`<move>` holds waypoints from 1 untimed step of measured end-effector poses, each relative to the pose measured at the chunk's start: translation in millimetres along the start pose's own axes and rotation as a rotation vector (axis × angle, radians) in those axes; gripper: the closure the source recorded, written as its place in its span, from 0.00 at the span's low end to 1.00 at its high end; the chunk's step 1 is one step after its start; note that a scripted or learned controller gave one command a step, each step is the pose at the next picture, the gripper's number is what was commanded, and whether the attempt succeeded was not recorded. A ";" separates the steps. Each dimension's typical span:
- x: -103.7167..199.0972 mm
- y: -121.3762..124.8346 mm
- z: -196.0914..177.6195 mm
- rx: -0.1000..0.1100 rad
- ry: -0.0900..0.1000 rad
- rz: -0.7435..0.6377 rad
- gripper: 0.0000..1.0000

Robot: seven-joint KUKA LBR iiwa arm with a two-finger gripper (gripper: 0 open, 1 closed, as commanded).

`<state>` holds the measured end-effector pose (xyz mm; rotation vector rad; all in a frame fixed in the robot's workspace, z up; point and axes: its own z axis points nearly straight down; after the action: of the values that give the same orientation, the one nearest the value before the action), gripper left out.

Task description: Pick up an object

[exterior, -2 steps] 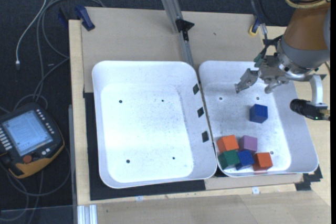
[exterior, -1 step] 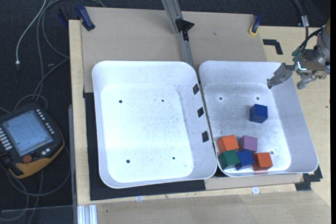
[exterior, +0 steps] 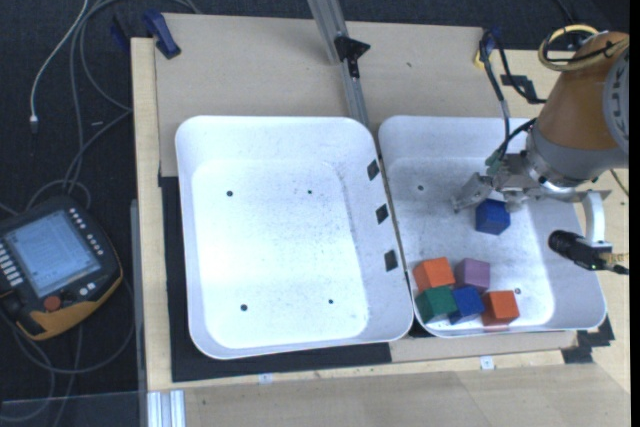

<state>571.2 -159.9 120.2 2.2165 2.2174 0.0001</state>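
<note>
Two white bins (exterior: 200, 155) sit before you; over the right one, your gripper (exterior: 492, 197) has fingers closed around a blue cube (exterior: 492, 217).

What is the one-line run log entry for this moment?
gripper: over right white bin | blue cube: just under gripper, grasp unclear | five cubes: front

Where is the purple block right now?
The purple block sits in the right bin, near its front edge, beside an orange block and just behind a blue block.
</note>
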 end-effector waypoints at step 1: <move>-13.7 -4.3 8.9 -0.022 -0.005 0.000 0.00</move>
<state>567.0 -173.7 111.4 2.2031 2.2039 0.0189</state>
